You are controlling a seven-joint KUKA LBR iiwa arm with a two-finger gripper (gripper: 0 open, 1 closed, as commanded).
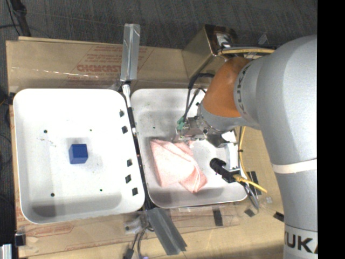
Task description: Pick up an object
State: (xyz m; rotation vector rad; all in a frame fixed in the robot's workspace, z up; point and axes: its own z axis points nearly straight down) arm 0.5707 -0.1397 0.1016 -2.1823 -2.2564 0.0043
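Gripper (188, 131) sat at pink cloth's (175, 163) top edge in right bin (161, 198); finger state unreadable; blue cube (78, 153) in left bin (32, 198).

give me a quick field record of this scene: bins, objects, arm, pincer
left bin: holds a blue cube, near its middle
right bin: holds a crumpled pink cloth
arm: grey with an orange band, reaching in from the right over the right bin
pincer: low over the cloth's upper edge; finger state cannot be told
under bins: cardboard sheet
task status: no object seen held
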